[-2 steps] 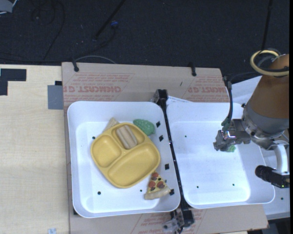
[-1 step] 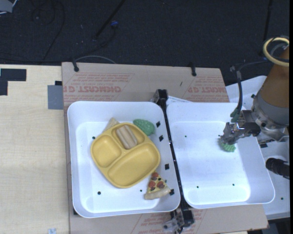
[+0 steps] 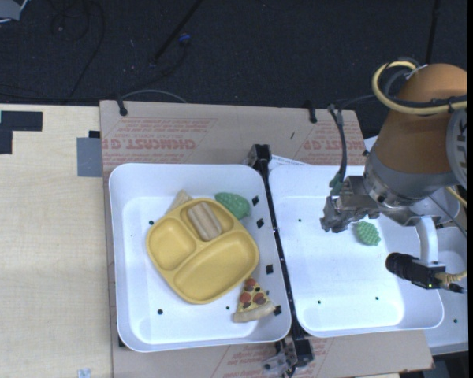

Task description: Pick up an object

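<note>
My gripper [image 3: 337, 217] hangs over the right bin [image 3: 331, 305], near its upper middle. A small green knobbly object [image 3: 368, 233] lies on the bin floor just to the gripper's right, touching or nearly touching it. The left bin [image 3: 134, 290] holds a yellow divided plate [image 3: 202, 252] with a tan hot-dog-like piece [image 3: 206, 220] in one compartment. A green leafy item [image 3: 233, 204] rests beside the plate's upper right edge. A pizza slice [image 3: 252, 302] lies by the plate's lower right edge.
A black divider [image 3: 272, 235] runs between the two bins. The grey arm with its orange band [image 3: 426, 124] fills the upper right. A black cylinder [image 3: 414, 269] juts over the right bin's right side. Cardboard lies under the bins.
</note>
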You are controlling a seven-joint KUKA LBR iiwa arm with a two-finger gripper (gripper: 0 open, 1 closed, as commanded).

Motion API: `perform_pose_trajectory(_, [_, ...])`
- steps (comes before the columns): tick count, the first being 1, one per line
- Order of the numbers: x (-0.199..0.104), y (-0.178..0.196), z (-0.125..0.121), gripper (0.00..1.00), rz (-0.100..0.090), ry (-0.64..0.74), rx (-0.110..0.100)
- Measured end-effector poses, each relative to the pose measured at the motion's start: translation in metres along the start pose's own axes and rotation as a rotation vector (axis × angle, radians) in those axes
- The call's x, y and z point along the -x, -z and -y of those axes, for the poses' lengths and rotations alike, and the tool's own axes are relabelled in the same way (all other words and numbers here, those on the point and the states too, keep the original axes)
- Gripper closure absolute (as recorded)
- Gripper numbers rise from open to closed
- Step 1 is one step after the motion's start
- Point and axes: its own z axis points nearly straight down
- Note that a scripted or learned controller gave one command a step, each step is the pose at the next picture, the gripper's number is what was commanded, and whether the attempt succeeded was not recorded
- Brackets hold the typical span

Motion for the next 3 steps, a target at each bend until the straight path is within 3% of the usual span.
perform_pose_trajectory(3, [-0.144,-0.038,-0.056,1.0,0.002,-0.001,0.002])
